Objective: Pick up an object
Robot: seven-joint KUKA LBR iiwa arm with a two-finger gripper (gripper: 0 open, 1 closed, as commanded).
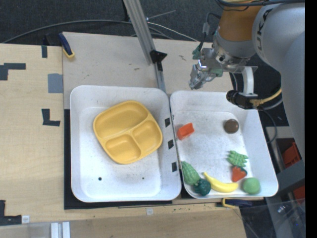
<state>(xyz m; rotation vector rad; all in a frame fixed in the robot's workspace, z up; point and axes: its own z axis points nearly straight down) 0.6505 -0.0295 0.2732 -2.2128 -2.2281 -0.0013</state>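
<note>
1. The gripper [199,78] hangs over the far rim of the right bin [260,148], a metallic head below the grey arm's orange band; nothing is seen between its parts, and how wide it stands I cannot tell.
2. The left bin [79,148] is a shallow white tray with rounded corners. In it lies a smooth yellow plate [128,131] with three compartments, turned at an angle.
3. In the right bin: a small orange block [185,130] near the left wall, and a round brown ball [231,126] far right.
4. Along its near edge lie a bumpy green vegetable [189,171], a dark teal ball [202,187], a curved yellow banana [220,183], a red strawberry [238,173] under a leafy green piece [237,158], and a light green ball [251,185].
</note>
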